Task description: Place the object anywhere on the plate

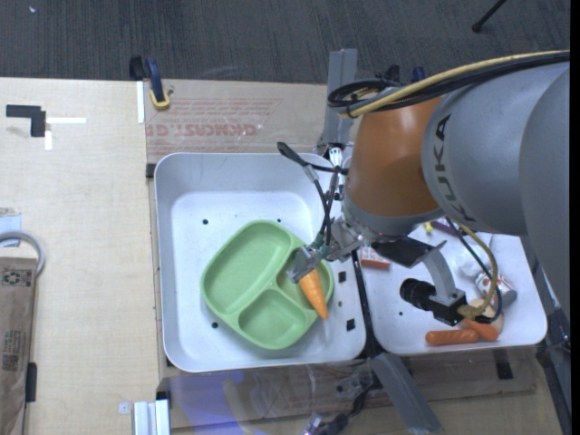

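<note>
The fingers (pixel 303 266) are clamped on the thick upper end of the carrot (pixel 314 296), which hangs tilted with its tip toward 5 o'clock. The carrot is over the 3 o'clock rim of the plate (pixel 245 284); whether its tip touches the rim cannot be told. The plate is green, divided into compartments, and lies in the left bin (pixel 181 207), toward that bin's 5 o'clock. The arm (pixel 471 152) reaches in from 2 o'clock. In the right bin (pixel 521 279), an orange piece (pixel 453 337) lies at 6 o'clock and a red item (pixel 373 264) at 9 o'clock. Both bins rest on the desk (pixel 72 243).
</note>
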You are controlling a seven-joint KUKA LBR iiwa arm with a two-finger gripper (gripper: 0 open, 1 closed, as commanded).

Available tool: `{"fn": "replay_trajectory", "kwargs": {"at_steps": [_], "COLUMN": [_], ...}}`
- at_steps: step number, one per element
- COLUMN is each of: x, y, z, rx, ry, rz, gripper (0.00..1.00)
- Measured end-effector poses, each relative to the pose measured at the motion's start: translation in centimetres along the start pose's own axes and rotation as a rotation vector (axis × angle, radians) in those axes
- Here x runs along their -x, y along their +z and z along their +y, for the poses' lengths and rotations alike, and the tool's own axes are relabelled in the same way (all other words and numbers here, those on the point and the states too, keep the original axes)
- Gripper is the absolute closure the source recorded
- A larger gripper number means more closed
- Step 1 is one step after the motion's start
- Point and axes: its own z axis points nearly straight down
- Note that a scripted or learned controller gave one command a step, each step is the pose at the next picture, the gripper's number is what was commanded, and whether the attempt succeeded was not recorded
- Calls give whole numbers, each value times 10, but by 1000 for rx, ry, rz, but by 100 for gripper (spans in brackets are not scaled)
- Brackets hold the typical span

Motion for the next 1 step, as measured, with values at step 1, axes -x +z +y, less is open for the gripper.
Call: {"fn": "replay_trajectory", "kwargs": {"at_steps": [1], "x": [0], "y": [0], "z": [0], "rx": [0], "ry": [0], "rz": [0], "gripper": [0]}}
